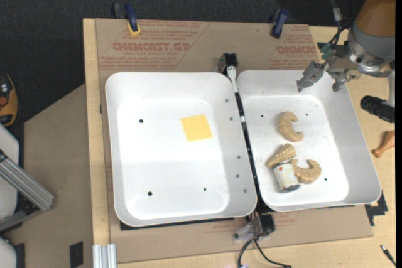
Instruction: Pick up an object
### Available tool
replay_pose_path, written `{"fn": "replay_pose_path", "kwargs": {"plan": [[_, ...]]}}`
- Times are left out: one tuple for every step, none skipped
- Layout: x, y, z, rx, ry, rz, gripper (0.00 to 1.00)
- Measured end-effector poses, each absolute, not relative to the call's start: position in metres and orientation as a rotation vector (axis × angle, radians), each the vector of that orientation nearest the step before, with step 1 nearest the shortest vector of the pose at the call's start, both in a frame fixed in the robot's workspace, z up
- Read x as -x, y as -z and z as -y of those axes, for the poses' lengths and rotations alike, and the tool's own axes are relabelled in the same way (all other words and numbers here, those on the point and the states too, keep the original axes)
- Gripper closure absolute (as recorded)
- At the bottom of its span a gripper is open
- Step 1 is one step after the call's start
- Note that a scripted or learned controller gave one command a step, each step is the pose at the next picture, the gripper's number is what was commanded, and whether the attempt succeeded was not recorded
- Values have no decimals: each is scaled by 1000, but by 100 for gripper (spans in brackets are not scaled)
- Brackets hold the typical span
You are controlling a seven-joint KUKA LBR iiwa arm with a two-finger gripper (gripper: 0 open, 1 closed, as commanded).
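Observation:
My gripper (323, 80) hangs over the far edge of the right bin (352, 135), open with nothing between its fingers. In that bin lie a tan croissant-shaped piece (289, 125), a ridged tan cone (281, 154), a small white and grey cylinder (286, 177) and a second tan croissant piece (308, 171) touching the cylinder. The nearest of these, the first croissant piece, sits a short way in front of and left of the gripper. A flat yellow square (196, 127) lies alone in the left bin (125, 135).
The two bins meet along a black-clipped seam (242, 128). Blue clamps (132, 17) (279, 22) hold the brown board at the far edge. A black handle (380, 108) juts in right of the right bin.

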State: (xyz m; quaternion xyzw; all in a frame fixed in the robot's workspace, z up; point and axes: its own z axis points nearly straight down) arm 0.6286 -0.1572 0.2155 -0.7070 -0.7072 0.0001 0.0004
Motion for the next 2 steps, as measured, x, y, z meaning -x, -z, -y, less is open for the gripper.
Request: {"fn": "replay_pose_path", "kwargs": {"plan": [[-612,-77,141,2215,-6,2216,0],[-616,-96,143,2225,3,2223,100]]}}
